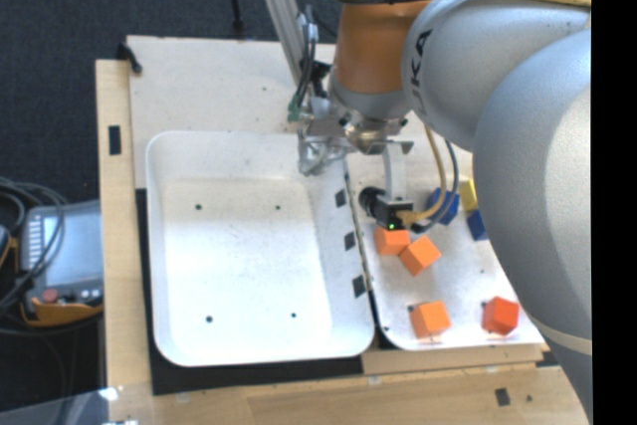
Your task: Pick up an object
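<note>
Arm (498,85) takes up most of my feed on the right. Its grey bulk covers the far side of the right bin, and the orange band (383,15) above the wrist sits over the back of the bench. The bench (199,80) comes next, a pale board carrying both bins side by side.

The left bin (239,254) is in full view, and I can see its white floor with a few small dark specks on it. The right bin (463,284) is partly under the arm, so I get only its near rim and the front of its floor.

The gripper (317,152) hangs at the far end of the seam between the two bins, over the back right corner of the left bin. From this slant I cannot tell whether it is open or closed.

The things to pick all lie in the right bin, well apart from the gripper. A tilted orange cube (420,254) sits mid-bin, just beside a back orange cube (391,239) close to the bin's left wall. A front orange cube (430,318) rests near the front rim. A red-orange cube (501,316) lies to its right, by the edge of the arm. Smallest of all, a blue piece (476,224) peeks out from under the arm.
</note>
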